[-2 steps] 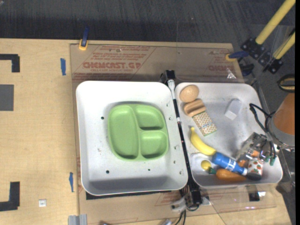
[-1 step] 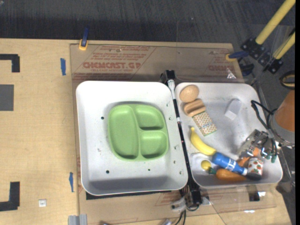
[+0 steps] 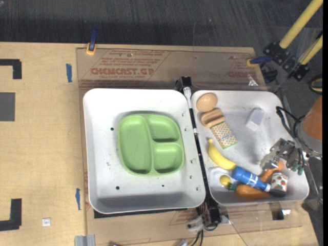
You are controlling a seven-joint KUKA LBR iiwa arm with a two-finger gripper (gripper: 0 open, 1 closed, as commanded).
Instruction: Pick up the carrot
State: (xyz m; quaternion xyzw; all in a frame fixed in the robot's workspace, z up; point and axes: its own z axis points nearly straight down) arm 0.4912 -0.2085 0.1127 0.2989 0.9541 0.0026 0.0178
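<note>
left bin (image 3: 97, 152): green divided plate (image 3: 151, 143) | right bin (image 3: 241, 104): banana (image 3: 220, 157), blue bottle (image 3: 249, 178) | carrot (image 3: 251, 190): flat along near wall, beside bottle | gripper (image 3: 281, 158): right side, above carrot, grip state indiscernible

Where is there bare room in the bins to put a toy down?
Left bin: a bare white ring around the green divided plate. Right bin: a bare patch in the middle, between the patterned block and the claw. Its bottom edge is crowded: banana, blue bottle, carrot.
</note>
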